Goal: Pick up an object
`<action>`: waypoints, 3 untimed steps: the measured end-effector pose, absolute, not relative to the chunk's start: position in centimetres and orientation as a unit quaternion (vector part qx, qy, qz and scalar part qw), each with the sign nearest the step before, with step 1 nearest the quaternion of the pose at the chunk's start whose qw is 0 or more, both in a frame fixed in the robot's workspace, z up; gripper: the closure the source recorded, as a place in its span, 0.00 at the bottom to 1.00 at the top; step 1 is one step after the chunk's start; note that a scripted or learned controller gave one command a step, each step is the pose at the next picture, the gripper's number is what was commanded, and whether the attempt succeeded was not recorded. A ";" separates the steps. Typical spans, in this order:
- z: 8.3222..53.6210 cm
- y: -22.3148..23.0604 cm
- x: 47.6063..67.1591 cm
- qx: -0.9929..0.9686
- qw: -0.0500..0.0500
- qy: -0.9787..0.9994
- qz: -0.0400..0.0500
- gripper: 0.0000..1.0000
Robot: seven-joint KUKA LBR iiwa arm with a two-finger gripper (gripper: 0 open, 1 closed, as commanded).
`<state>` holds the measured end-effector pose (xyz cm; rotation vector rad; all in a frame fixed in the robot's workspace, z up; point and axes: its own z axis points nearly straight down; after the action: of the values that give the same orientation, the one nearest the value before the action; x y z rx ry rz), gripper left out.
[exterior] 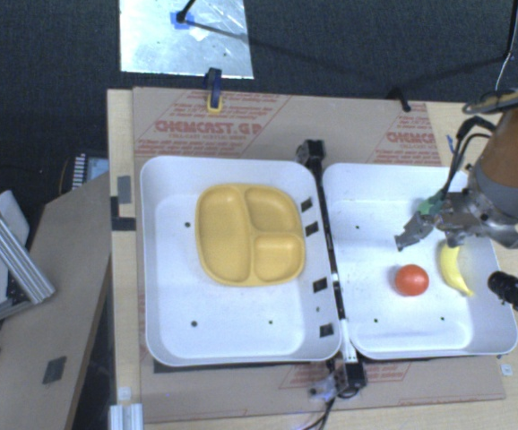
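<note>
Gripper fingers apart, empty, at 12 o'clock of tomato; banana untouched. Grasp pending.

A yellow divided plate lies in one white bin; a red tomato and yellow banana lie in the other white bin (tan surface, red lettering).

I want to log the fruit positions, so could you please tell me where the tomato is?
The tomato lies in the right bin, toward its right side, just left of the banana and below the end effector.
</note>
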<state>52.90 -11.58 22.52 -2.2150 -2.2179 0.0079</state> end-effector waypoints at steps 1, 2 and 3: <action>23.0 -11.6 53.1 -0.706 -0.001 -0.708 0.000 0.00; 18.0 -11.8 52.1 -0.707 0.001 -0.707 0.001 0.00; 12.9 -11.0 51.6 -0.707 -0.001 -0.707 0.000 0.00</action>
<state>51.57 -11.01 12.93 -2.2213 -2.2234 -0.0007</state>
